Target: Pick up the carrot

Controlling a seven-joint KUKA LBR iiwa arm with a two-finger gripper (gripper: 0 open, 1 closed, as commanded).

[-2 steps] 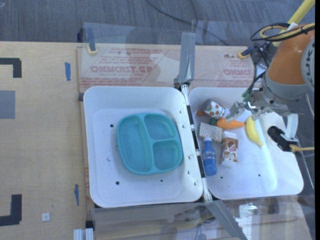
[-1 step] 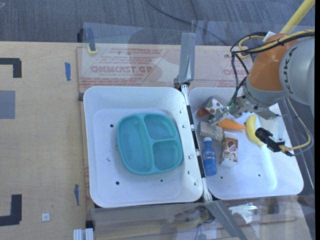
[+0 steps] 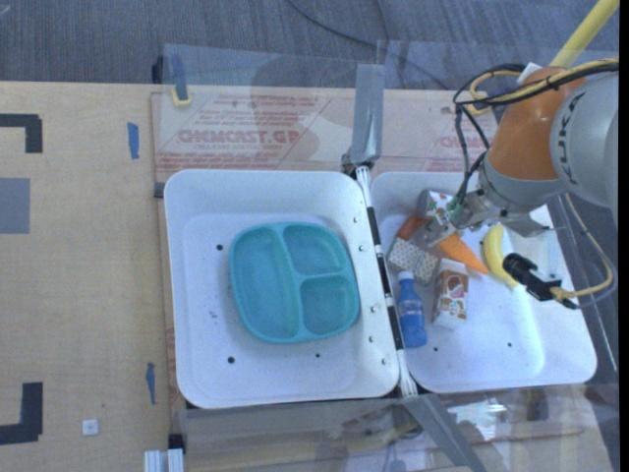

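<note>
**Robot arm closes in on carrot in crowded bin**

A grey robot arm with an orange band [image 3: 521, 146] reaches in from the right over the right-hand shallow white bin [image 3: 560, 357], its claw [image 3: 454, 216] low among a heap of small goods; whether the claw is spread or pressed together cannot be told from above, since the wrist hides it. The tapered orange carrot [image 3: 462, 252] lies in that bin just below and beside the claw, its tip pointing toward a curved yellow banana [image 3: 494, 256] that touches or nearly touches it. A patterned paper packet [image 3: 413, 257], a small brown-and-white carton [image 3: 452, 295] and a blue plastic bottle [image 3: 410, 313] crowd its left side, which likely explains the arm's approach from the upper right. In the left-hand white bin [image 3: 197, 205] sits a turquoise three-compartment plate [image 3: 295, 281], well apart. The carrot appears not yet lifted from the bin on the wooden worktop [image 3: 79, 264].
</note>
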